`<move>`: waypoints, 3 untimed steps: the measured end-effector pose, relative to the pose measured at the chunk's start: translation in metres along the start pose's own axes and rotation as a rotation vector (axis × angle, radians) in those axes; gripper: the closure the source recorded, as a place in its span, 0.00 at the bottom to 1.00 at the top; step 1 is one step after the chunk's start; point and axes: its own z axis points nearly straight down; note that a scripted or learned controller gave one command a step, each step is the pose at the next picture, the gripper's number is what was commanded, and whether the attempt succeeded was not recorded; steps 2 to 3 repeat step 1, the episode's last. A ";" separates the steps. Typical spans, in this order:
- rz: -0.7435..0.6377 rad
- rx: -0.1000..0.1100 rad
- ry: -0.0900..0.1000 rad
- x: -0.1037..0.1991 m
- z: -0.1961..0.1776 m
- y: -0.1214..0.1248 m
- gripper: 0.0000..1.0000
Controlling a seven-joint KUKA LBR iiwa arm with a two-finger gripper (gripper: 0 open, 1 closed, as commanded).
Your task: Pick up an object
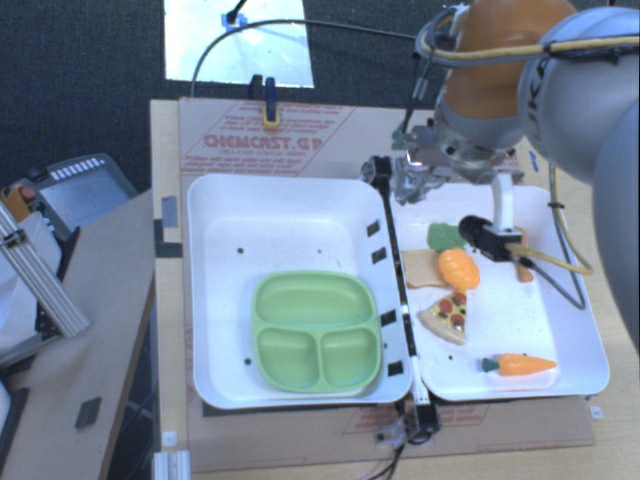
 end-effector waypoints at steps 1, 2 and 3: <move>0.001 0.002 0.000 0.041 0.012 0.003 1.00; 0.001 0.002 0.000 0.041 0.012 0.003 1.00; 0.001 0.002 0.000 0.041 0.012 0.003 1.00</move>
